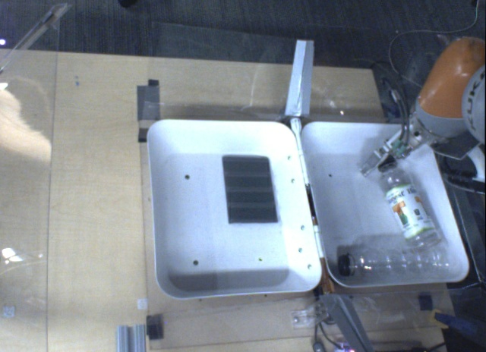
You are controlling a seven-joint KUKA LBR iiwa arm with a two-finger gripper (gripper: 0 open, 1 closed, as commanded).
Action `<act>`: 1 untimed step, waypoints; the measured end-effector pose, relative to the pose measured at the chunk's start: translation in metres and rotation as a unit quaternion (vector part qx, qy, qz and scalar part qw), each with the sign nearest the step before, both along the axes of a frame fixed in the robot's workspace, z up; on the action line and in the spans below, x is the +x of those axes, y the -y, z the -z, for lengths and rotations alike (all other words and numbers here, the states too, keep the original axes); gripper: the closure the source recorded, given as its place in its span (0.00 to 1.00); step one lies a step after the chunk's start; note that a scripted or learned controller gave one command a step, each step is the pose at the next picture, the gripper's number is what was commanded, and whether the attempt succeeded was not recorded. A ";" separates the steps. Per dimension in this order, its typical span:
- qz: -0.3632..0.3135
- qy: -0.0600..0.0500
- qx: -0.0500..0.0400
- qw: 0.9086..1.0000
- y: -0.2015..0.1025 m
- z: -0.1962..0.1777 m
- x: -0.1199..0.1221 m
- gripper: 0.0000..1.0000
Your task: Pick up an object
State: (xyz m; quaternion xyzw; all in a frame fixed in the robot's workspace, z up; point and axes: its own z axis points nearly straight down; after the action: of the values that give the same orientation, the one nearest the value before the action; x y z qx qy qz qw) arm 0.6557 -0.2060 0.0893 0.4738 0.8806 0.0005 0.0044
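From the camera view I see the gripper point(386, 158) in the right bin point(334, 191), just above the cap end of a small bottle point(408, 208) that lies flat; whether the jaws are apart or together I cannot tell. A clear bottle point(395, 261) lies by the near wall. I would go down across the small bottle's neck, not along it.

Pale wooden bench point(91, 191); dark carpeted floor point(228, 1) behind.
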 end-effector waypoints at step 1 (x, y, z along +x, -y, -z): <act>-0.001 0.006 0.000 1.000 -0.002 -0.015 0.004 1.00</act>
State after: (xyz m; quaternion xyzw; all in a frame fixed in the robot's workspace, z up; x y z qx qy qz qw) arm 0.6598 -0.2041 0.1039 0.4729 0.8810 0.0032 0.0103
